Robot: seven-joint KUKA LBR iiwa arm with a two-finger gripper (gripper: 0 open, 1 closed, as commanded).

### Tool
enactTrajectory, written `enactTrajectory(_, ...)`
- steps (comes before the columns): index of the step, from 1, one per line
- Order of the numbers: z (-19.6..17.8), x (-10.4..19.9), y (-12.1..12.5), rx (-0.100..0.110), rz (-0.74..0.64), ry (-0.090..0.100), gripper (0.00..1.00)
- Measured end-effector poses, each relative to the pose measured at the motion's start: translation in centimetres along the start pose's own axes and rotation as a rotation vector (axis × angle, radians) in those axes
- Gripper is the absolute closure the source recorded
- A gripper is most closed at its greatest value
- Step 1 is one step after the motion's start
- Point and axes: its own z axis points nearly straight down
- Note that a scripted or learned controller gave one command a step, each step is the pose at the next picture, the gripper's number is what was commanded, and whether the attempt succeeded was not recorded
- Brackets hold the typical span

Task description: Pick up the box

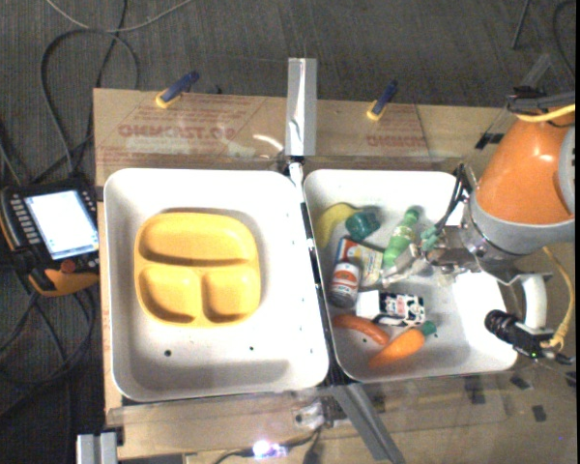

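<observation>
- The arm point(527, 177), grey with its orange band, reaches in from the right over the right bin point(469, 351); its bulk hides part of that bin, so a descent here could knock things I cannot see.
- The left bin point(121, 356) holds just a yellow divided tray point(201, 267), well apart from the work and no likely trouble.
- The gripper point(427, 256) hangs over the clutter in the middle of the right bin, just above and to the right of the box; whether its jaws stand wide or narrow I cannot tell.
- The box point(392, 305), white with black markings, lies flat near the front of the right bin, touching or nearly touching the carrot point(398, 348) and a red-and-white can point(345, 280). Tight neighbours could block a finger or get pinched along with it.
- The green bottle point(402, 232) lies right beside the gripper; I judge a wrong-object grab the likeliest failure.
</observation>
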Motion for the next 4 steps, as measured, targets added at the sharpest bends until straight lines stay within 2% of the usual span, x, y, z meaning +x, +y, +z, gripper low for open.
enactTrajectory(1,11.9,-5.7,5.0,-0.01,0.171,-0.001,0.0)
enactTrajectory(2,12.2,-6.6,11.3,-0.011,0.468,-0.003,0.0)
enactTrajectory(3,6.9,-7.8,13.7,-0.002,0.447,-0.003,0.0)
enactTrajectory(4,12.2,-1.9,12.3,-0.012,0.383,-0.005,0.0)
